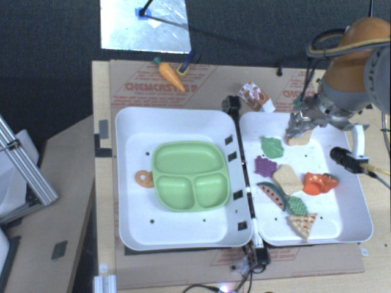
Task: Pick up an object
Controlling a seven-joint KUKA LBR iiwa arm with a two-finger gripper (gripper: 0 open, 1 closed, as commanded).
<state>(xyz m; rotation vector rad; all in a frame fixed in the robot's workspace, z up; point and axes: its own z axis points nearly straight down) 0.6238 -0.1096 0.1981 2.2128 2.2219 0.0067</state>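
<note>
1. The jaws [299, 127] hang low over a tan bread-like piece [299, 139] at the right bin's [360, 224] far edge.
2. Whether the jaws grip it is unclear.
3. The green leaf [271, 146] lies just left of that piece.

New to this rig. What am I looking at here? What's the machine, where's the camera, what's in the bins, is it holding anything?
One camera looks down at a slant on a bench with two shallow white bins. The grey robot arm with an orange band reaches in from the right; its gripper sits low over the right bin, right at a tan toy piece. Whether it actually grips that piece cannot be told. The right bin also holds toy food: a green leaf, purple grapes, a bread slice, a red tomato-like piece, a watermelon slice and a pizza wedge. The left bin holds a green divided plate and a small orange ring. A toy carrot lies outside.
</note>
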